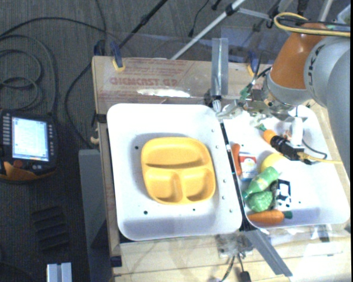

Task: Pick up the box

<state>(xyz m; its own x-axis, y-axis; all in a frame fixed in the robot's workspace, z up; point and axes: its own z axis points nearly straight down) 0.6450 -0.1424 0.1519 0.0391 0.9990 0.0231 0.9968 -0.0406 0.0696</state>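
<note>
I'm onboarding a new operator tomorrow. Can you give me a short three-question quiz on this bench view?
1. True or false: the yellow tray lies in the left bin.
2. Which bin holds the box with the toy food? A) left B) right
3. Fill in: the carrot lies along the right bin's ____ edge, below the green vegetable.

Key: 1 true; 2 B; 3 near (bottom in the view).
</note>
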